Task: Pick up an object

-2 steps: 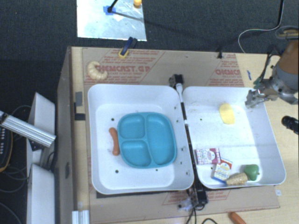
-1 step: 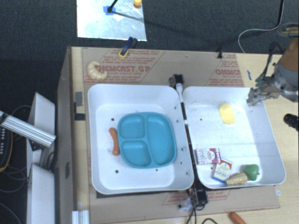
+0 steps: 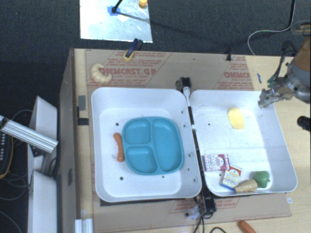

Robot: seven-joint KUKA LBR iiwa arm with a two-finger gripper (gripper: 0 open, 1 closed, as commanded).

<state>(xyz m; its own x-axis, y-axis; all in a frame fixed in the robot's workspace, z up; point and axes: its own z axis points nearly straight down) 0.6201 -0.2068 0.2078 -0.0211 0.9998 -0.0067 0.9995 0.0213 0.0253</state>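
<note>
On a cardboard-topped bench (image 3: 160, 64), two white bins side by side. In the right bin (image 3: 279, 144), a yellow block (image 3: 236, 118), lying near the gripper (image 3: 266, 98), to its left and a little toward the camera, apart from it. Farther toward the camera from the gripper, by the near wall: red-and-white packet (image 3: 216, 162), small carton (image 3: 230, 178), beige piece (image 3: 246, 186), green pepper (image 3: 261, 178). Well left of the gripper, in the left bin (image 3: 104, 130): blue divided plate (image 3: 152, 144), orange sausage (image 3: 119, 147) just beside it. Gripper poised over the right bin's far right rim; open or closed, cannot tell.
</note>
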